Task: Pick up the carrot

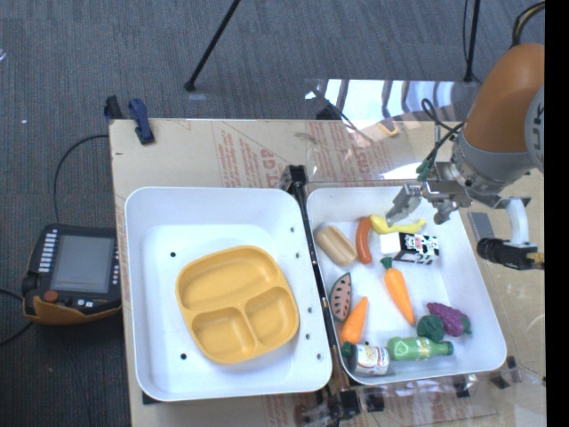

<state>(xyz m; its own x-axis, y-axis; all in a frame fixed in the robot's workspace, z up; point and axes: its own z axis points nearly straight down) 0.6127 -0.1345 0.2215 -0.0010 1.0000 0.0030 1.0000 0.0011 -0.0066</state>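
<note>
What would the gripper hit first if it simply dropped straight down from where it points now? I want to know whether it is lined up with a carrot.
Probably the banana, just beneath the gripper, with the milk carton beside it. The nearer carrot lies further on; depth is unclear.

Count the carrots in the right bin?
2. One carrot lies mid-bin, below the milk carton, green top toward it. The other carrot lies nearer the bin's left wall, beside the watermelon slice. None looks hidden.

One fixed overhead camera looks down aslant on both bins (142, 238).
</note>
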